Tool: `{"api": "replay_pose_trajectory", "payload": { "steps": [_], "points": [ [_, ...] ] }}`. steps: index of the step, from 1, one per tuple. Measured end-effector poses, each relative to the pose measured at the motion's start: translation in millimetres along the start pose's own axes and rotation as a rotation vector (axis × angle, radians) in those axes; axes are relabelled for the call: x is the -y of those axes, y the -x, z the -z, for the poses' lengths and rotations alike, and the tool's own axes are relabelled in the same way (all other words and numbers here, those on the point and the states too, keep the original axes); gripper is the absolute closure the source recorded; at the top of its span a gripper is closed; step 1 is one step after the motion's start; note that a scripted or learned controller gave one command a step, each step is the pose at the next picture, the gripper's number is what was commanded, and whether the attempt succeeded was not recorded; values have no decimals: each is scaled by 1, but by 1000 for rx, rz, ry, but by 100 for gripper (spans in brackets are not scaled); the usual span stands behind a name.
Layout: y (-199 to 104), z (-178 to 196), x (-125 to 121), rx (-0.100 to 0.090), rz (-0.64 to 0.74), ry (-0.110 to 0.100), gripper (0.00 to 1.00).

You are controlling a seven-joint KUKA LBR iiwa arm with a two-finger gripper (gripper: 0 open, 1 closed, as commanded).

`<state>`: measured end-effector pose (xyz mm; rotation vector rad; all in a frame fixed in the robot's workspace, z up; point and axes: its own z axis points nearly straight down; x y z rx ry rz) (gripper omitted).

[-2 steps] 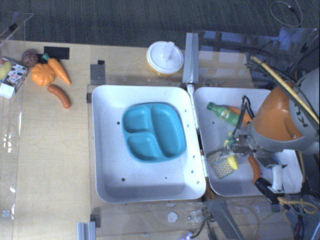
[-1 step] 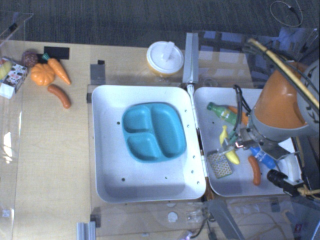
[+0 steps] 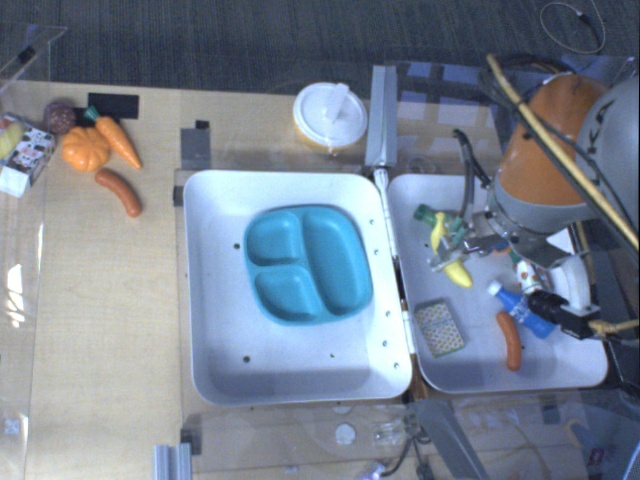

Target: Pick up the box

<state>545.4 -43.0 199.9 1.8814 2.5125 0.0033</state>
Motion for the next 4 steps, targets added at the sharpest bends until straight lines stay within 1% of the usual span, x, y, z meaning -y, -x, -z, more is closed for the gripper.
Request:
{"api": "replay_pose_trajectory", "payload": {
  "steps": [1,2,3,4],
  "points": [
    [0,0,0,0,0,0,0],
    [0,-16,59,-1,-17,-3,0],
    [-21,-15,54,-1,-279,-1,0],
    [-3,-16,60,0,-531,-3,0]
  ]
}}
